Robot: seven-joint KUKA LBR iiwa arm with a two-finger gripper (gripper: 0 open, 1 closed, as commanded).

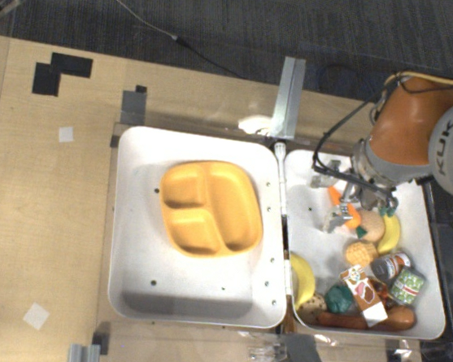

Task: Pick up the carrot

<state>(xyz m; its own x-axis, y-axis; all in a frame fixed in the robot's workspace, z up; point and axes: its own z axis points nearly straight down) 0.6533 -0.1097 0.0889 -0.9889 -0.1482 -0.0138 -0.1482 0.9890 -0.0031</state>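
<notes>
The carrot (349,208), orange with a green tip (360,231), lies in the upper part of the right bin (309,178). My gripper (356,207) hangs directly over it, below the arm's orange band (404,124), and its body hides much of the carrot. From this angle I cannot make out whether the carrot is being held.
The right bin also holds a yellow banana (389,234), a biscuit (359,254), a can (387,267), a second banana (305,277), a sausage (357,317) and small boxes. A yellow divided plate (207,206) sits in the left bin (134,230).
</notes>
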